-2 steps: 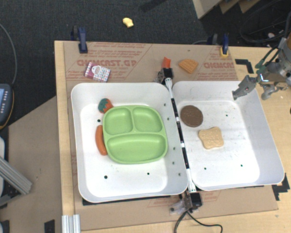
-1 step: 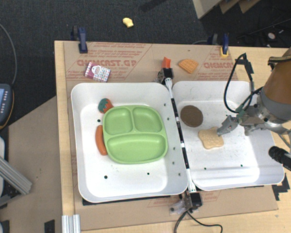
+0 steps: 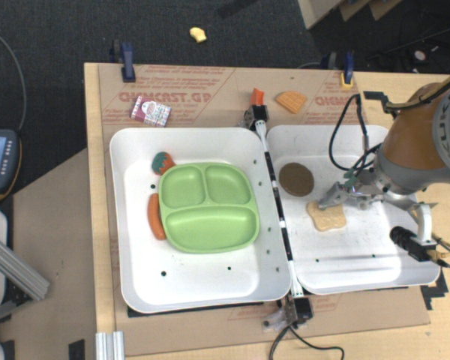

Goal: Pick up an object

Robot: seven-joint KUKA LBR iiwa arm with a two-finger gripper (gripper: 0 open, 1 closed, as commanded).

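Camera view, near first: pale tan toast-shaped cracker [image 3: 327, 217] lies flat in my right white bin [image 3: 360, 270], just below the gripper [image 3: 336, 196]. I'd descend straight, straddling its edges. Fingers: cannot tell. Brown round disc [image 3: 295, 178] sits beside. Arm [image 3: 416, 145] reaches in, wrist angled leftward.

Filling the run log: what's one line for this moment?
arm: over right bin | gripper: at cracker | cookie: beside | lifted: nothing seen

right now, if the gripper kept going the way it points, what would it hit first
The gripper points toward the left bin, low over the right white bin. Probably the tan cracker-shaped piece beside its tip; the round brown disc lies close too. Depth is unclear.
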